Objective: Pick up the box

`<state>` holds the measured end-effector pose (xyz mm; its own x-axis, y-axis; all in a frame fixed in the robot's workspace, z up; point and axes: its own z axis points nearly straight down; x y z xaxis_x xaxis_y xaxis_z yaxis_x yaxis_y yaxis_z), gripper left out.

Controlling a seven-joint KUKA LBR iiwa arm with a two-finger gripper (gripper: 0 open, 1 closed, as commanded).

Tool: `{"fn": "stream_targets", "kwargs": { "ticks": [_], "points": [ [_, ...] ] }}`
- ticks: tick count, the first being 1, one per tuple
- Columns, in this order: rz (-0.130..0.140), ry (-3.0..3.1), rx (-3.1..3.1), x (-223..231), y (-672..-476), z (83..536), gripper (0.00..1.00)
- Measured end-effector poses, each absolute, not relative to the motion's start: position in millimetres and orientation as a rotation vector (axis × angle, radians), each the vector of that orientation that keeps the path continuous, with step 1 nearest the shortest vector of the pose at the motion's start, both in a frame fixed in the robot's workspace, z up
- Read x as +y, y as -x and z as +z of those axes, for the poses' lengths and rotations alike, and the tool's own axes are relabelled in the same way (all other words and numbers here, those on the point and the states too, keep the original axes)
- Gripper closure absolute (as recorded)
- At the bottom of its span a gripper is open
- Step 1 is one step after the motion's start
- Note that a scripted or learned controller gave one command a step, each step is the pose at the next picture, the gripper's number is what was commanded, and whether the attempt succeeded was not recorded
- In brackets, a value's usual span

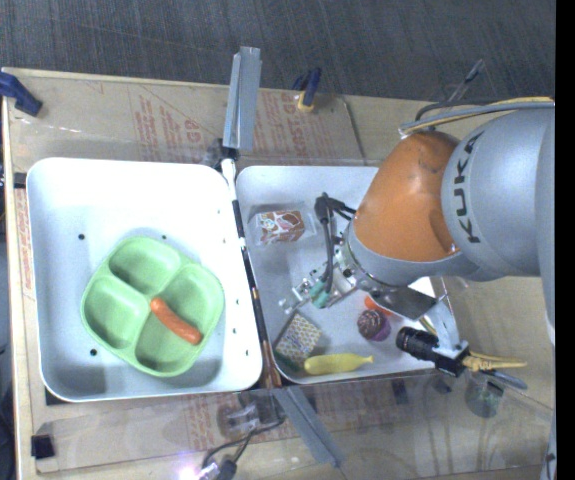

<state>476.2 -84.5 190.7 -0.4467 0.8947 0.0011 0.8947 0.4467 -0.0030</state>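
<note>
Camera view shows us the box (280, 226) lying up-left of our gripper (316, 292), near but apart; we cannot tell the pincer's state.

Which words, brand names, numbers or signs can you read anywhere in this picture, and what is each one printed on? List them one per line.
"KUKA" in dark letters, running vertically on the grey arm.
Faint red printing on the brown bench surface: too blurred to read.
Picture or label on the small box in the right bin: too small to read.
Nothing else carries legible text.
</note>
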Motion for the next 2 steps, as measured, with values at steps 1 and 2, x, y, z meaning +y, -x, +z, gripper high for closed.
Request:
{"fn": "stream_targets", "kwargs": {
  "ticks": [1, 2],
  "points": [
    [0.003, 1.651, -2.67, -84.3, -476.3, 190.7, 0.0],
    [0.0, 1.649, -2.674, -171.3, -476.8, 225.5, 0.0]
  ]
}}
